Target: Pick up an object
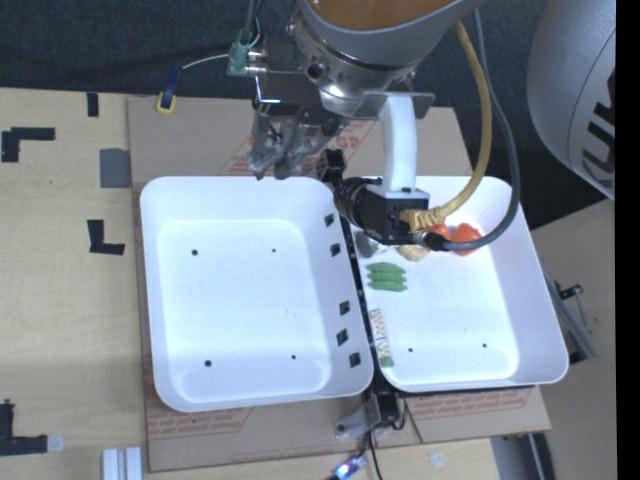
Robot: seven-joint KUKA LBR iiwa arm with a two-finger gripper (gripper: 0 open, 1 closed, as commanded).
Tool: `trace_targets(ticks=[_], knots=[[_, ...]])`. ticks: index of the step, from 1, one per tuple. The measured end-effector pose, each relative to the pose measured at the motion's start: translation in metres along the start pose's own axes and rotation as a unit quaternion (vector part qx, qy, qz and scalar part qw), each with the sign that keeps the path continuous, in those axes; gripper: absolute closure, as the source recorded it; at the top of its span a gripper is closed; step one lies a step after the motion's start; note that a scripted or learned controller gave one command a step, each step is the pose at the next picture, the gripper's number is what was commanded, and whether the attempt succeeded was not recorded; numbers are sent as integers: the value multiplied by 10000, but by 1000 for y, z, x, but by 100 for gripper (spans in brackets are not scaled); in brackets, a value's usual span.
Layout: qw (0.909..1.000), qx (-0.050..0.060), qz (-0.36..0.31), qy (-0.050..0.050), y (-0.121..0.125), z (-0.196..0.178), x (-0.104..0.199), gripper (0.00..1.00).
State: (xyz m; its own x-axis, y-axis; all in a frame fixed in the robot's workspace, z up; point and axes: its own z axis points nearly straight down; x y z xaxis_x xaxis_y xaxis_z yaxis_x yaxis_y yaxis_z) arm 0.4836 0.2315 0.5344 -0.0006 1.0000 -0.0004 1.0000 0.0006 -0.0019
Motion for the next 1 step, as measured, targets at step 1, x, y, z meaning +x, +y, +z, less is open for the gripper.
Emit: trace_targets(ticks=[1], knots=[[10000,2,0,-1,0,0,0,100]])
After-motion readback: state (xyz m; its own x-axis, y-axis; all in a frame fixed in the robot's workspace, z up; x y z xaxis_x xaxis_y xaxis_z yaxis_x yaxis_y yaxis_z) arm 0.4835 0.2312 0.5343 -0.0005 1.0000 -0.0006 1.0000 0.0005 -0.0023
